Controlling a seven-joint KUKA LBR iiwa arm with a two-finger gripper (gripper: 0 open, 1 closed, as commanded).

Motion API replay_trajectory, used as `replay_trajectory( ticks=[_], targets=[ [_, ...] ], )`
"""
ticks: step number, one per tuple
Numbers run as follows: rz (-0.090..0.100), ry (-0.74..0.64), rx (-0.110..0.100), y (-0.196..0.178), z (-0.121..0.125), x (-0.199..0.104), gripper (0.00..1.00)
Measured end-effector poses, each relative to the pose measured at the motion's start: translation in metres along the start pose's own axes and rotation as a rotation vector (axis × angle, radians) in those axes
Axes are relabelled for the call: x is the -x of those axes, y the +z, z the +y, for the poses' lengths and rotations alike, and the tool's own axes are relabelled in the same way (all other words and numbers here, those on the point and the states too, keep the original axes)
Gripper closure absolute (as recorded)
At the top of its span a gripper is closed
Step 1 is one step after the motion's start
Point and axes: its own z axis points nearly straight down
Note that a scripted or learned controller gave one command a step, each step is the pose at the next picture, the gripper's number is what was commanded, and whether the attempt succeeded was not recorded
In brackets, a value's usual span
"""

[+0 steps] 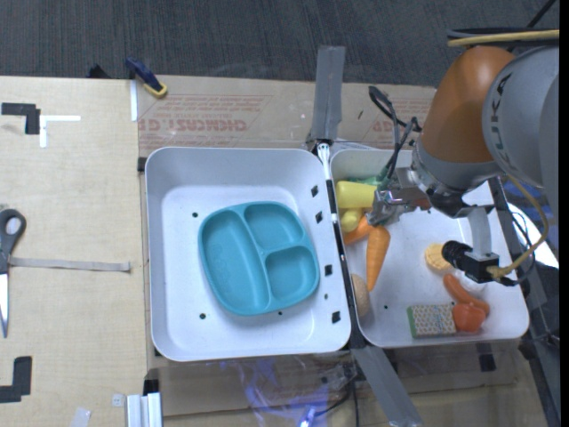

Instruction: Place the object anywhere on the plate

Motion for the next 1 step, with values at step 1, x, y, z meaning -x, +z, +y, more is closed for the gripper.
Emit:
replay_trajectory(
  ticks=[1],
  targets=[
    [0.0, 0.001, 0.0, 0.0, 0.0, 0.0001, 0.0]
  ],
)
